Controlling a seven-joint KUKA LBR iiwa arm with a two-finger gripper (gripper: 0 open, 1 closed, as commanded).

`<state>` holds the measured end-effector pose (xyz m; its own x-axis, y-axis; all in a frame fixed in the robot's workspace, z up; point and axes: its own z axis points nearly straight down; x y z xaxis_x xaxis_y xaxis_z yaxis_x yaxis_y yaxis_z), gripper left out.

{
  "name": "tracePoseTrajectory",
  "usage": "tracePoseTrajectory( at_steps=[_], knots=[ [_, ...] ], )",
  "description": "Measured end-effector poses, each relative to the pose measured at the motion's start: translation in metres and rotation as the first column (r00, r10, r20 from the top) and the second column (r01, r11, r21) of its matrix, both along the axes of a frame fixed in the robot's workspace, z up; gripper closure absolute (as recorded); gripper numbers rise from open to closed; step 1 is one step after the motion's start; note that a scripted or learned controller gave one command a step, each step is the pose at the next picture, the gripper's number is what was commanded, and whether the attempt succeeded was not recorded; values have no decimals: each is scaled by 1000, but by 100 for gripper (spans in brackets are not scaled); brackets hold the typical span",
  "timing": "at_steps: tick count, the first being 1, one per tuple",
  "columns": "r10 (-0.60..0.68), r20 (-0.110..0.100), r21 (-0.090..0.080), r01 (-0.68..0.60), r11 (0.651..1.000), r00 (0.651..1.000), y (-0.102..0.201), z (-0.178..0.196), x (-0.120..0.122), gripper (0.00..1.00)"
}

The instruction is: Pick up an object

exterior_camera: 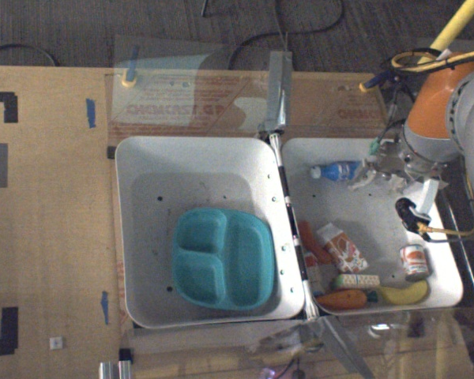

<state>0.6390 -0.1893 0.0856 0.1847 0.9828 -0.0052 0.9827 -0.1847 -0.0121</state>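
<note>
Two white bins on the counter: left bin (134, 212) with one teal tray (223, 259). Right bin (450, 287) with one bottle (336, 170), carton (342, 247), can (415, 261), banana (403, 293). Gripper (371, 172) near its top edge; jaws' state impossible to tell.

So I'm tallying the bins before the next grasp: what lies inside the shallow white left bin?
The shallow white left bin holds one teal divided plastic tray, lying flat toward its near right corner. The bin floor around it is bare; whatever lies under the tray is covered.

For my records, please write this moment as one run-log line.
hand: over right white bin, beside clear plastic bottle with blue cap | teal divided tray: left bin
</note>
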Motion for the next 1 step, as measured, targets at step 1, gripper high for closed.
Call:
tracePoseTrajectory(
  at_steps=[1],
  knots=[
    [-10, -21, -11, 10, 1000, 1000, 25, 0, 18, 0]
  ],
)
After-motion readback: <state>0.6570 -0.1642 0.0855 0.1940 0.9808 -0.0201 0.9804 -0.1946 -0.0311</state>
